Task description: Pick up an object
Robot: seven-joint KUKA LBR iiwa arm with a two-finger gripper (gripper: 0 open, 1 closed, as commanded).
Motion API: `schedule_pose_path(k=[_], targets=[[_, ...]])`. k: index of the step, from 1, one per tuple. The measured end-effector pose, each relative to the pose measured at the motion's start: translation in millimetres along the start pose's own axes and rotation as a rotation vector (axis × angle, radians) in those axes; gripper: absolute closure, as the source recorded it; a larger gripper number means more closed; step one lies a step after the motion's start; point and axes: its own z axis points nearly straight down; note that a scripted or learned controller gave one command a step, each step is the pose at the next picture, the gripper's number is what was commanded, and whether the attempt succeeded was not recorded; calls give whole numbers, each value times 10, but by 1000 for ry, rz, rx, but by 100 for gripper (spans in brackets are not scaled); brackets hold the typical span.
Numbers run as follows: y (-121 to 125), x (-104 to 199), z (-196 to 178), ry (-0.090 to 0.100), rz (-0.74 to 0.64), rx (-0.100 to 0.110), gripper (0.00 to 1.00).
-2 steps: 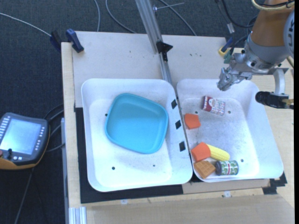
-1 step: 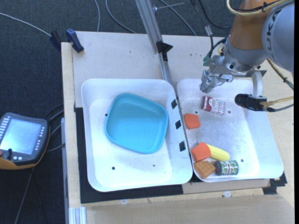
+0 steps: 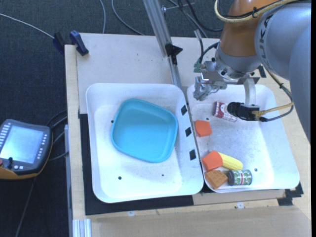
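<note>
Approach step: my gripper (image 3: 201, 94) hangs at the right bin's (image 3: 276, 132) eleven o'clock; grip state unreadable. Next, descend onto the orange block (image 3: 203, 128).

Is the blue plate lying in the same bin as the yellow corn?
No, the blue plate lies alone in the left bin, while the yellow corn lies in the right bin.

1. This is a robotics lab or test cell, not a home.
2. A grey industrial arm (image 3: 281, 28) reaches over a plain bench (image 3: 123, 58) bearing two white bins (image 3: 98, 132).
3. A teach pendant (image 3: 22, 147) lies beside it, and loose cables (image 3: 98, 4) trail across dark carpet.
</note>
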Motion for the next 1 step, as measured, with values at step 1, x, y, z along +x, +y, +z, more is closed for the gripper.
schedule_pose_path(k=[1], targets=[[36, 615, 27, 0, 0, 0, 100]])
